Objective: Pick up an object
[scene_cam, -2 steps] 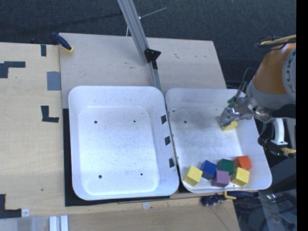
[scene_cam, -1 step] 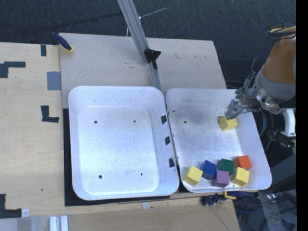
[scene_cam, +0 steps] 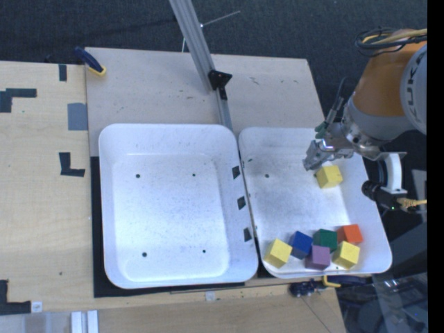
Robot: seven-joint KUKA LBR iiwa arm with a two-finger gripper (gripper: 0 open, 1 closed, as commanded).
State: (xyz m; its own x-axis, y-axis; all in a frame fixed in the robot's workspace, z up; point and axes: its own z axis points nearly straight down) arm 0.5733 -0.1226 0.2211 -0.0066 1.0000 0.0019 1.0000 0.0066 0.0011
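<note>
A yellow cube [scene_cam: 329,177] lies in the upper right part of the right bin [scene_cam: 277,207], just below and right of my gripper [scene_cam: 317,157]. The gripper hangs over the bin's right half, its tips close above the cube's upper left corner; I cannot see the cube between them. At the bin's near edge sits a cluster of cubes: a yellow one [scene_cam: 279,252], a blue one [scene_cam: 301,243], a green one [scene_cam: 325,239], a purple one [scene_cam: 320,257], an orange one [scene_cam: 350,234] and another yellow one [scene_cam: 347,254].
The left bin [scene_cam: 170,203] lies beside the right one, with a raised rim between them. A grey metal pole [scene_cam: 198,44] slants across the bench behind the bins. The arm's orange band [scene_cam: 388,75] looms at the right.
</note>
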